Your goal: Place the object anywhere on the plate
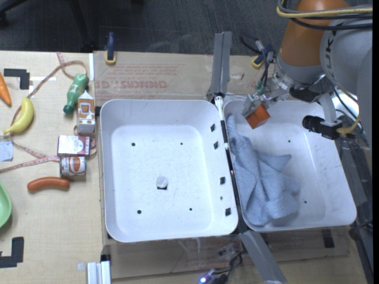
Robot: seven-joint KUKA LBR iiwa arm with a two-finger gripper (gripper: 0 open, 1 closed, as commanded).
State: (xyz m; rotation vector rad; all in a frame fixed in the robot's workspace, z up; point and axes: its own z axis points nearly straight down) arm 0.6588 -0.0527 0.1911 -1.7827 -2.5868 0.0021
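Hovering over the right bin (331,176)'s far left corner, our gripper (259,106) is clenched on an orange block (258,118), hanging above the grey cloth (260,176); we spot no plate, maybe the green rim (3,206) far left

Robot lab; arm (331,34), white bins (106,158)

Wooden bench (47,218), two white bins (109,176) side by side on it, toy banana (21,116), sausage (48,184), small can (73,167), green bottle (76,91) lying at left.
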